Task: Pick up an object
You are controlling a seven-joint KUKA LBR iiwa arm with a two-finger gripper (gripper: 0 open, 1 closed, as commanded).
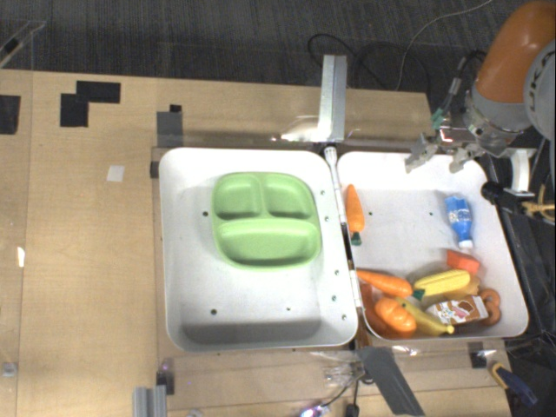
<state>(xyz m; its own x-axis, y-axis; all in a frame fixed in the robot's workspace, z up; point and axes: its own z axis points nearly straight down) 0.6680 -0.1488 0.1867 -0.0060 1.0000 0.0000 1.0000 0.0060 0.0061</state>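
Jaws, seemingly spread and holding nothing, hover over the right bin's [512, 259] far edge, arm [521, 50] partly cropped.

End effector [439, 153] open, empty, over right bin [408, 207] far edge.

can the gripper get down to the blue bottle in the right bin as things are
Probably yes: the blue bottle lies alone on bare bin floor, apart from the toy food pile, and the gripper hangs open above the right bin's far edge with nothing between.
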